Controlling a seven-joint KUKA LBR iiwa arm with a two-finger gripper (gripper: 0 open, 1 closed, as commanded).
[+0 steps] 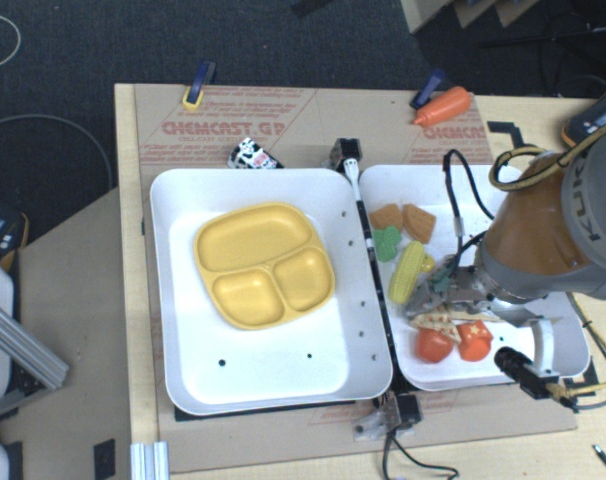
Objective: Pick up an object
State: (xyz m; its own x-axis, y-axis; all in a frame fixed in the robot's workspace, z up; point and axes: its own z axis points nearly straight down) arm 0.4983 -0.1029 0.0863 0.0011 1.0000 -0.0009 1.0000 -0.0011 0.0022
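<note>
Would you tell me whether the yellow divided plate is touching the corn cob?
Apart. The camera view shows the yellow divided plate in the left bin and the corn cob in the right bin, with both bin rims between them.

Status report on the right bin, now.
Gripper down in the right bin, among the toy food; finger state unclear. Corn cob beside it, two tomatoes just below. Nothing seen lifted. Yellow divided plate in left bin, untouched.

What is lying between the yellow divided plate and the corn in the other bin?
In the camera view, bare floor of the left bin and the two bins' adjoining rims separate the yellow divided plate from the corn; no object lies there.
</note>
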